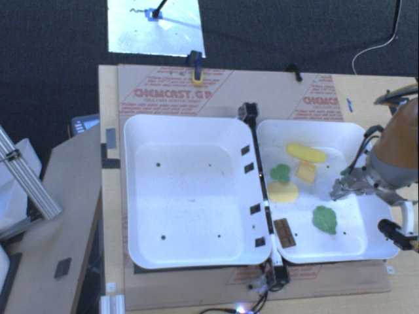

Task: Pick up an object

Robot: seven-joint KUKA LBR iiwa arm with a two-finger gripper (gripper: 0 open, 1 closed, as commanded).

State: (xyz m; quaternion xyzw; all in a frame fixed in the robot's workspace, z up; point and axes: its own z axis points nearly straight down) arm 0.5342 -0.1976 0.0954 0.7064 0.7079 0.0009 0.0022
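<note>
The right bin point(353, 133) holds several small objects. A long yellow piece point(306, 153) lies at the back, with a small yellow block point(306, 172) just in front of it. A small green piece point(281, 173) and a pale yellow lump point(283, 192) sit near the bin's left wall. A green leafy piece point(325, 219) lies toward the front, and a brown block point(284, 233) rests at the front left corner. My gripper point(339, 190) reaches in from the right, low over the bin floor, between the yellow block and the green leafy piece, touching neither.
The left bin point(190, 126) stands beside the right one, with black clips point(249, 169) along the shared wall. The grey arm with its orange band point(399, 142) covers the right bin's right side. A metal plate point(156, 18) lies beyond the bench.
</note>
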